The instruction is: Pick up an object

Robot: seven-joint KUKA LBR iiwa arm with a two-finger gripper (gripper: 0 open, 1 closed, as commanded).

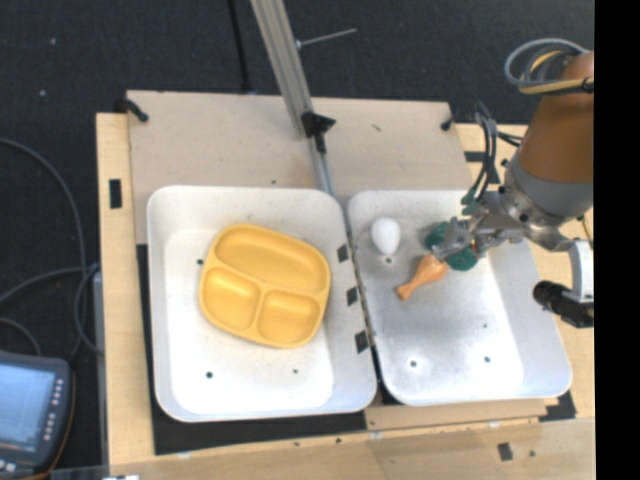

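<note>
The right bin (500,363) holds three small things. A white egg-shaped object (385,234) lies near its upper left corner. An orange carrot-like piece (420,276) lies slantwise a little right of and below the egg. A dark green object (449,244) sits just above the orange piece's right end. My gripper (468,234) hangs low over the bin's upper right part, right at the green object and partly covering it. The grey arm with its orange band (556,143) reaches in from the right.
The left bin (180,368) holds a yellow divided plate (265,285). A slanted metal rail (285,58) stands behind the bins, ending at a clamp between them. Cables run beside the arm at the right.
</note>
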